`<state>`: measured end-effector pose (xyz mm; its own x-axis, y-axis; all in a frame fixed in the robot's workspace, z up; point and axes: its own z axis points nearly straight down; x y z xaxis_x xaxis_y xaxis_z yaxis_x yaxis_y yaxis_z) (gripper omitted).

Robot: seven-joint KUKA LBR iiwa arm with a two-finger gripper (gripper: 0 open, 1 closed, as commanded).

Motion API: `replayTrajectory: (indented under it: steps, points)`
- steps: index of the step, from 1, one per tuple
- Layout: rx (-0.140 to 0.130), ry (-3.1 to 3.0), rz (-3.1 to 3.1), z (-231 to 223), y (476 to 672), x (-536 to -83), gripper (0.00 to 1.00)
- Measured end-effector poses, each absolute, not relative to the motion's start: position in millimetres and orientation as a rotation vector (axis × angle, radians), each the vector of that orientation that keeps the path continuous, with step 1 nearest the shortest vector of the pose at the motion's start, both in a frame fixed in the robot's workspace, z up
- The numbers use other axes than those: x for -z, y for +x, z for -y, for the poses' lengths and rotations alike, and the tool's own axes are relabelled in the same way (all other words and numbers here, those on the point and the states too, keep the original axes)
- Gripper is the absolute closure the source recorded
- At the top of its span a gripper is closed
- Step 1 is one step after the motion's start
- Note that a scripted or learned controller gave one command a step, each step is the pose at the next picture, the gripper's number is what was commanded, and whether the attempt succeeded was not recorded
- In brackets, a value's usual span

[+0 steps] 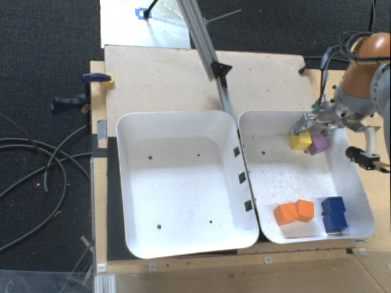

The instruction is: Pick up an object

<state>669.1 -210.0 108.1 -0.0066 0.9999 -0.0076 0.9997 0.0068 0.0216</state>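
**Arm low over the far corner of the right bin**

On the left, the left bin (177,182). Across the divider, the right bin (275,170) holds two orange blocks (294,212) and a blue block (334,214) near the front. Further right, a yellow block (300,141) and purple block (318,143) touch, directly under the gripper (314,124) — whether it grips either, cannot tell.

Yellow block (300,141) and purple block (319,143) touching, upper right; two orange blocks (294,212) and blue block (334,214), lower right.
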Motion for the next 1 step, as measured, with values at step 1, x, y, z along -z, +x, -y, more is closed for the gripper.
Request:
replayTrajectory:
  steps: [1]
  points:
    - [-0.019,2.201,-2.212,202.7,663.2,-106.7,0.00]
